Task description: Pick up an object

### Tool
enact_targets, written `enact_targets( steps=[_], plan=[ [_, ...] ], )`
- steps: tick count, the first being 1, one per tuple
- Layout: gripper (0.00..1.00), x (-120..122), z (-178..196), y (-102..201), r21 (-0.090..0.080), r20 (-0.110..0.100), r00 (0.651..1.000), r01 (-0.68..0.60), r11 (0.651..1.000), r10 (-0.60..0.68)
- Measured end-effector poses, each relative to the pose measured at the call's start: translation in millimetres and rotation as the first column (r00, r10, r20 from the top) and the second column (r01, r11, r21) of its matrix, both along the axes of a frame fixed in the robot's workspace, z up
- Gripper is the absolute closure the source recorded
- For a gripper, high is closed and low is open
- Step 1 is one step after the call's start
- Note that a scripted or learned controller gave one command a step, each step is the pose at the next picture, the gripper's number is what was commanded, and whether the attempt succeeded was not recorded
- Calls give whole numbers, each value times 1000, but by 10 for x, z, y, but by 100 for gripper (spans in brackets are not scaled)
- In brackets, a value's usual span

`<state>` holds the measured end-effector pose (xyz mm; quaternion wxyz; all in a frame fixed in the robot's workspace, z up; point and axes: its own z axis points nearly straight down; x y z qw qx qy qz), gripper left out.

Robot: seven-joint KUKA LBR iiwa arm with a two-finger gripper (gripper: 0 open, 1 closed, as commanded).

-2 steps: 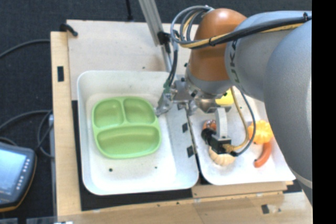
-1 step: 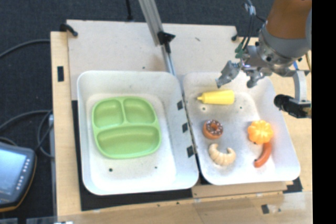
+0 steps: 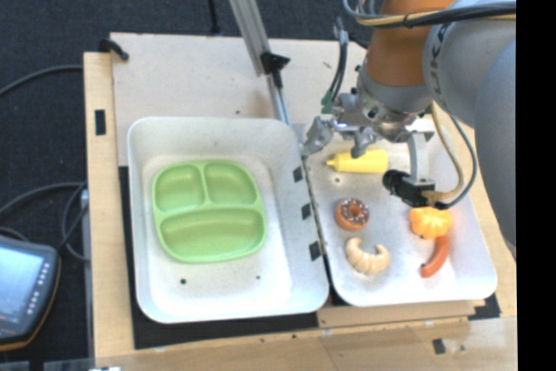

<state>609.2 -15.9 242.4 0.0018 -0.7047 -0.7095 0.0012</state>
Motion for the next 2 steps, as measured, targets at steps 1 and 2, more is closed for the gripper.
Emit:
enact_targets(
  steps=[1,2],
  plan=[
    [100,7,155,-45,-2,7,1000,-1,1000,1],
    [100,45,324,-158,-1,7,1000,6,1000,-6]
  ],
)
